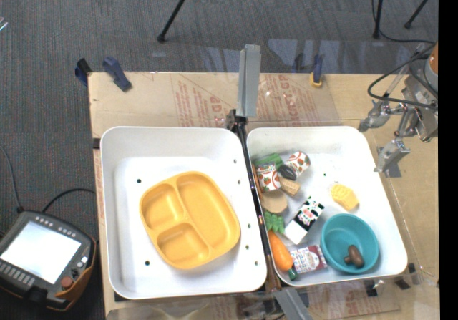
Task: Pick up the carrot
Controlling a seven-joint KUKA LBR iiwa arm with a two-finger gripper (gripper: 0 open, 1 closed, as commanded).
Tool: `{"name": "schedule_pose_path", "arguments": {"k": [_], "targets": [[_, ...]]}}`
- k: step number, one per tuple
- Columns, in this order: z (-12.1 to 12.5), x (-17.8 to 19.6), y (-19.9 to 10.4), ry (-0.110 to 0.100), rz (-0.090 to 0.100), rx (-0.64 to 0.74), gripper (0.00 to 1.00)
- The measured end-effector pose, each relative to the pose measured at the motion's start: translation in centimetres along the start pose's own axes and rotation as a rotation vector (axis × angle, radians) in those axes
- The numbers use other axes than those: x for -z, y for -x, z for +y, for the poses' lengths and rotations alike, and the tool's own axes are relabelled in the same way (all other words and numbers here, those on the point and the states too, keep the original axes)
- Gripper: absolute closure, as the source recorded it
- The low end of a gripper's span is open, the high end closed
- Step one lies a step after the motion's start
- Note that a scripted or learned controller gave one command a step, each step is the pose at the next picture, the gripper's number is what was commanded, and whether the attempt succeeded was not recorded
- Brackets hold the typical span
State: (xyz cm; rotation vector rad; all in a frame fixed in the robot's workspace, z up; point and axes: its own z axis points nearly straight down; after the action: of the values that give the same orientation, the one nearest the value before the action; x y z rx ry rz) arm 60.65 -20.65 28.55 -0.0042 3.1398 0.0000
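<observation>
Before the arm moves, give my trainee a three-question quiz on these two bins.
1. True or false: the carrot lies on the yellow plate.
2. What holds the small brown thing? A) the teal bowl B) the yellow plate C) the left bin
3. Fill in: the claw hangs over the right bin's ____ edge.

Key: 1 false, it lies in the right bin, against its left wall near the front; 2 A; 3 right.

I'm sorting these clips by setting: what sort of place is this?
Probably a robotics lab: two white bins on a cardboard-topped bench, tripod legs on grey carpet, and a handheld control pendant. Toy food such as the carrot suggests grasping trials.
</observation>
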Motion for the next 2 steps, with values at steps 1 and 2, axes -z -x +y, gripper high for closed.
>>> {"name": "schedule_pose_path", "arguments": {"k": [1, 2], "targets": [[1.5, -14.1, -0.6, 0.007, 0.012, 0.202, 0.00], [1.1, -20.2, 0.9, 0.005, 0.007, 0.175, 0.00]]}}
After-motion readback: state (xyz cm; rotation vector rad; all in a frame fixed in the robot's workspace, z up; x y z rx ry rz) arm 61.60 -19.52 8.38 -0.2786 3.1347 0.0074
